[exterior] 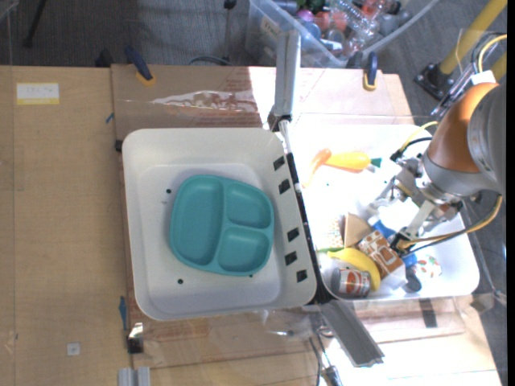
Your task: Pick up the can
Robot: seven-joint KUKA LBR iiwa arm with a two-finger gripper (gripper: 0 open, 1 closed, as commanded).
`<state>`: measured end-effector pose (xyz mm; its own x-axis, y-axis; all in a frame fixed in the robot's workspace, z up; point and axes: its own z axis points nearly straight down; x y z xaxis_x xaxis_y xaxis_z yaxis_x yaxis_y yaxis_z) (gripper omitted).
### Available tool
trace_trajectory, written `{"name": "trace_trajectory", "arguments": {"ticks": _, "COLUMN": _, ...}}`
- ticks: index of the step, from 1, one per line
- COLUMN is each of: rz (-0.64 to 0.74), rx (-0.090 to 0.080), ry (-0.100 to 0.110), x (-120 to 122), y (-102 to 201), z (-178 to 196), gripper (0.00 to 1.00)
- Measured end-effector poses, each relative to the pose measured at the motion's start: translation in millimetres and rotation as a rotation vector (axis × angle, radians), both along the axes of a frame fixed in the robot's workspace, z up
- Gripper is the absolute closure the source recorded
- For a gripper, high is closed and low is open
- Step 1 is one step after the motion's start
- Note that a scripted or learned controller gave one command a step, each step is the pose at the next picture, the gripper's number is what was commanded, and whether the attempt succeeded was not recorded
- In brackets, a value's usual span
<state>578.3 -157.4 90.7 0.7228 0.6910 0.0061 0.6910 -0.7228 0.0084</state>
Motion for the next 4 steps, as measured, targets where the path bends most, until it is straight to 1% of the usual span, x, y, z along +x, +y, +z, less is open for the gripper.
{"name": "trace_trajectory", "arguments": {"ticks": 1, "rz": 0.004, "rx": 0.018, "ry": 0.005, "x": 59.4, "y": -37.1, "z": 1.3, "gripper": 0.00}}
{"name": "trace_trajectory", "arguments": {"ticks": 2, "rz": 0.005, "rx": -0.001, "ry": -0.002, "x": -20.1, "y": -9.4, "z": 0.3, "gripper": 0.00}}
{"name": "trace_trajectory", "arguments": {"ticks": 3, "rz": 0.006, "rx": 0.002, "ry": 0.010, "x": 40.7, "y": -36.8, "z": 31.2, "gripper": 0.00}}
{"name": "trace_trajectory", "arguments": {"ticks": 4, "rz": 0.065, "rx": 0.003, "ry": -0.002, "x": -29.4, "y": -31.2, "z": 0.5, "gripper": 0.00}}
